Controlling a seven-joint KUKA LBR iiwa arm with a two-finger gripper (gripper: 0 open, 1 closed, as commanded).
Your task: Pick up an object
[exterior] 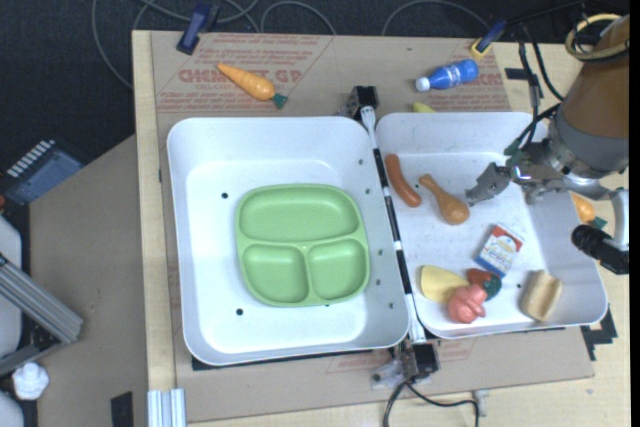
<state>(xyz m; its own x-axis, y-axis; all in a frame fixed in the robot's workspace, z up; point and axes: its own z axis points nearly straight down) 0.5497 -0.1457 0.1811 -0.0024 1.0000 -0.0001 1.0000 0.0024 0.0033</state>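
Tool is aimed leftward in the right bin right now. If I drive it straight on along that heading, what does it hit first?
Most likely the tan wooden spoon, which lies just ahead of the tool, with the sausage beyond it. Height is unclear from above, so it might pass over.

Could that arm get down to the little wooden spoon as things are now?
Probably yes. The gripper hangs in the right bin, just beside the spoon. The spoon lies by itself on the bin floor, apart from the sausage on its other side, and nothing covers it.
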